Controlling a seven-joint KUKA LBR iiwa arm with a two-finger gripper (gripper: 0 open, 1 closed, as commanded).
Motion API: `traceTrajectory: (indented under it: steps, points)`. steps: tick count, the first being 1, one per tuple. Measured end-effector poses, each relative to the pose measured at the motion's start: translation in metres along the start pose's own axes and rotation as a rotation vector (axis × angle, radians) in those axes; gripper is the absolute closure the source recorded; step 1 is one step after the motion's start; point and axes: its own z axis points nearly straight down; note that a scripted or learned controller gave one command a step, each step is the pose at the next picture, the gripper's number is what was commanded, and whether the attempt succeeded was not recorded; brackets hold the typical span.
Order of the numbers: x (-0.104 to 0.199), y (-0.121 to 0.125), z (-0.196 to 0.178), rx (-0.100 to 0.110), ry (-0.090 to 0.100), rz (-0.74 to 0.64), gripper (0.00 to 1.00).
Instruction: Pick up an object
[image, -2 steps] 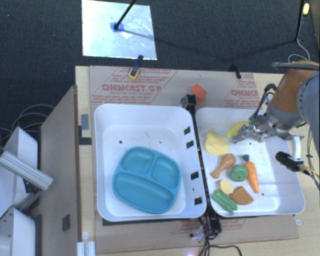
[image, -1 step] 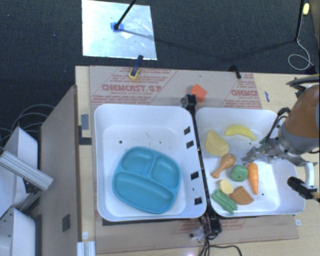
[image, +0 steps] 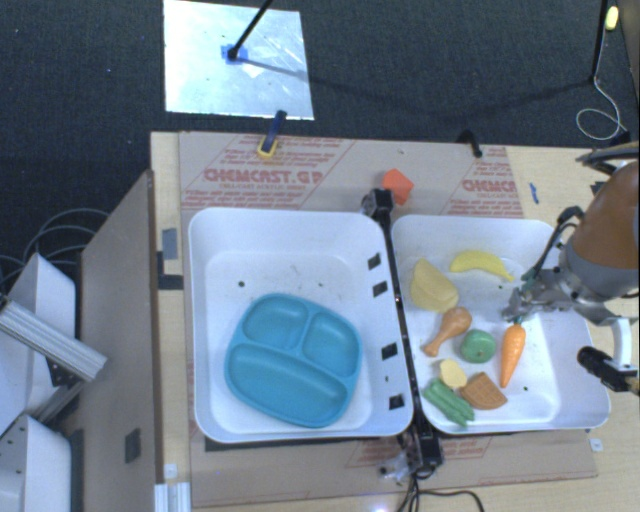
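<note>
At the near edge of the right bin (image: 575, 405) lie a green pea pod (image: 448, 402), a brown bread-like wedge (image: 484, 391) and a small pale yellow piece (image: 452, 373), all close together. Just beyond them sit a green round fruit (image: 479, 346), a toy chicken drumstick (image: 447, 330) to its left, and an orange carrot (image: 511, 354) to its right, lying with its green top pointing away. The end effector (image: 522, 303) hangs just above the carrot's top end, at the tip of the grey arm (image: 605, 250) that comes in from the right; whether it is spread or pressed together cannot be told, and no object visibly sits in it. Farther back lie a pale yellow chip-like piece (image: 433, 286) and a yellow banana (image: 482, 264). The left bin (image: 215, 250) holds a blue divided plate (image: 293, 358). Beyond the bins, an orange block (image: 398, 185) rests on the table (image: 330, 165).
</note>
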Motion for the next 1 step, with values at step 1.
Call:
traceTrajectory:
  steps: [1]
  points:
    - [0.0001,-0.0001,0.0004,0.0,0.0,0.0,0.0]
